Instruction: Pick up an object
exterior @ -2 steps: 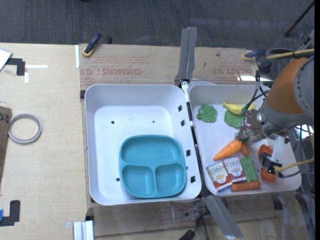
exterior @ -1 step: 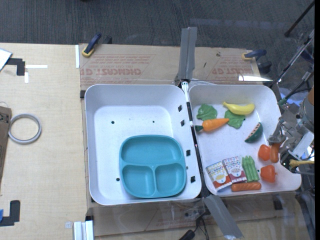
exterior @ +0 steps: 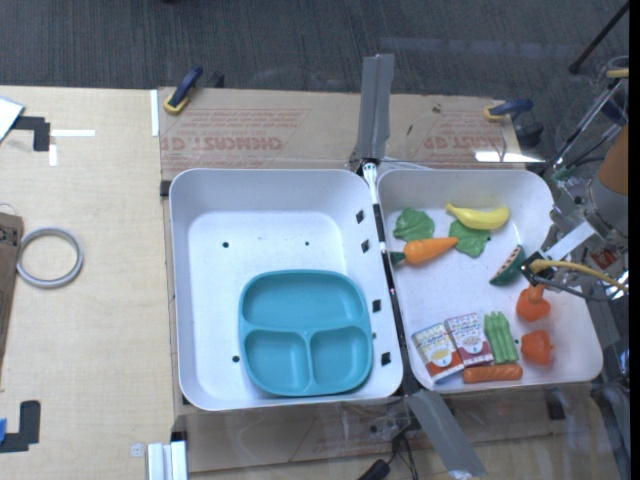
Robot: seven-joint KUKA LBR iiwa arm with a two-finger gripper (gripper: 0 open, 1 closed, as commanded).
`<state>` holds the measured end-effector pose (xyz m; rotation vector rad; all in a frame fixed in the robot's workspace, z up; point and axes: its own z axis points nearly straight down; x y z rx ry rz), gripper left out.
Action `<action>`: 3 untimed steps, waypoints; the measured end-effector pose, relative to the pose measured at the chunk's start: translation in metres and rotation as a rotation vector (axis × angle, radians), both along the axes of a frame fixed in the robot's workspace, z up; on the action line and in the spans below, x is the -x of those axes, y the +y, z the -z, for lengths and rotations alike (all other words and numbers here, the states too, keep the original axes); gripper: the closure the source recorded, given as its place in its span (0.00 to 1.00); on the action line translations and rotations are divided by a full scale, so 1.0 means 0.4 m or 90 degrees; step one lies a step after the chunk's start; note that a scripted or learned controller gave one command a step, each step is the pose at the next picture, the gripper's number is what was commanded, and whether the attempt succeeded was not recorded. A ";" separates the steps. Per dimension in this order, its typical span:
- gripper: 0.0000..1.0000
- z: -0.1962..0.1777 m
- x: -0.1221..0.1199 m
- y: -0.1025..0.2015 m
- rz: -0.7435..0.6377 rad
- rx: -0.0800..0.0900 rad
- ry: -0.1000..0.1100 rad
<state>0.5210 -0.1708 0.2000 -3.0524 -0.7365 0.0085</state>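
The right bin [exterior: 570,368] holds several toy foods: a yellow banana [exterior: 478,215], a carrot [exterior: 430,250], two green leaves [exterior: 412,223], a dark green wedge [exterior: 507,266], green stalks [exterior: 500,336], two small cartons [exterior: 450,344] and an orange sausage [exterior: 491,373]. Two red-orange pieces lie near the right wall, one [exterior: 533,306] above the other [exterior: 537,346]. My gripper [exterior: 534,280] reaches in from the right and hangs just over the upper red-orange piece, beside the dark green wedge. Nothing shows between its tips.
The left bin [exterior: 200,268] carries a teal divided plate [exterior: 305,331]. A roll of tape [exterior: 46,256] lies on the bench at far left. Blue clamps [exterior: 183,89] hold cardboard behind the bins. A grey post [exterior: 376,108] stands between the bins at the back.
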 end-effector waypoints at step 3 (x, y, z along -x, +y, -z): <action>1.00 -0.473 -0.093 -0.113 0.166 0.001 0.000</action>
